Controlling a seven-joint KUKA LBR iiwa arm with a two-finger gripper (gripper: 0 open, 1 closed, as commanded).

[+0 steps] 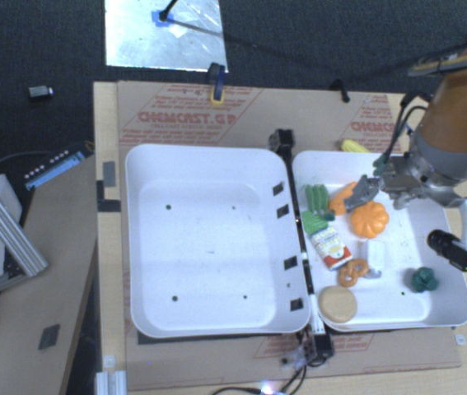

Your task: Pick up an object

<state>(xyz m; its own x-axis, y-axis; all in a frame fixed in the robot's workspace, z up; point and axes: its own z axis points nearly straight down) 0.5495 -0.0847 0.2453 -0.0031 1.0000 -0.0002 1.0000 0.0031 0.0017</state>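
Note:
The right bin [451, 307] holds several toy foods. An orange pumpkin [370, 220] sits near its middle, with a smaller orange piece [341, 197] to its left. Green vegetables [316, 201] lie by the bin's left wall. Below them are a red and white packet [330, 248], a brown pretzel [351, 274] and a round tan bun [338, 304]. A dark green piece [423, 280] rests at the right. My gripper [366, 192] hangs just above the pumpkin's upper left edge, between it and the smaller orange piece. Nothing shows between its tips.
The left bin [208, 151] stands beside the right one, joined by a black-clipped divider [292, 212]. A yellow banana [353, 146] lies at the right bin's far rim. A small white piece [374, 253] sits below the pumpkin.

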